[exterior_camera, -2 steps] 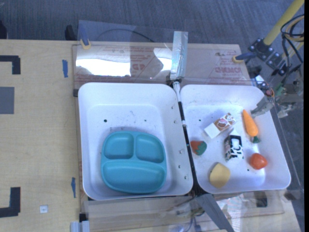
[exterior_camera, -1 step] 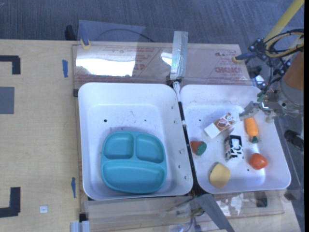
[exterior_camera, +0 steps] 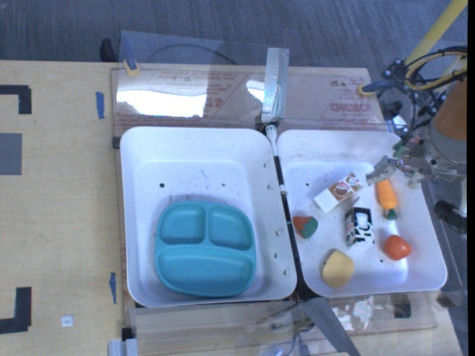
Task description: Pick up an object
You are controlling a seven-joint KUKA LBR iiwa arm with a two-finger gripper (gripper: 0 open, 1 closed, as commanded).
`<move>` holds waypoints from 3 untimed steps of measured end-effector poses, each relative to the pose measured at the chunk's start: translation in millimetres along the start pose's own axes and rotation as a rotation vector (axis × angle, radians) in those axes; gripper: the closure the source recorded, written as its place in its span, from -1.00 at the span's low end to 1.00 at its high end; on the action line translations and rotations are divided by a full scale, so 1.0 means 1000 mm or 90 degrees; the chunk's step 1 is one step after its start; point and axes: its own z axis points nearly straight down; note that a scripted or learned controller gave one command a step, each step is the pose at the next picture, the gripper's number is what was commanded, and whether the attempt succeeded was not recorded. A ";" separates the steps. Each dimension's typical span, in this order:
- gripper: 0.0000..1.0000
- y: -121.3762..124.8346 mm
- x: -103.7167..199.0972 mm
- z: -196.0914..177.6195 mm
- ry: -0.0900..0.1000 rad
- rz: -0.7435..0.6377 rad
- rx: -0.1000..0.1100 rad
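Gripper (exterior_camera: 387,167) sits near the right bin's (exterior_camera: 427,277) far right corner, grip unclear, so you aim straight down at the carrot (exterior_camera: 385,196) just beside it, away from the box (exterior_camera: 339,191).

The arm comes in at the right edge of the frame, a little above mid-height, with its orange band showing at the very edge. Below the band sits the grey wrist, cables looped above it. The gripper (exterior_camera: 387,167) points toward the left, low over the upper right part of the frame.
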 end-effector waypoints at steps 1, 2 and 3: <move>-1.00 0.003 -0.002 0.002 0.001 -0.023 -0.004; -1.00 0.029 0.001 0.005 0.003 0.011 -0.008; -1.00 0.002 0.007 0.033 0.015 0.012 0.031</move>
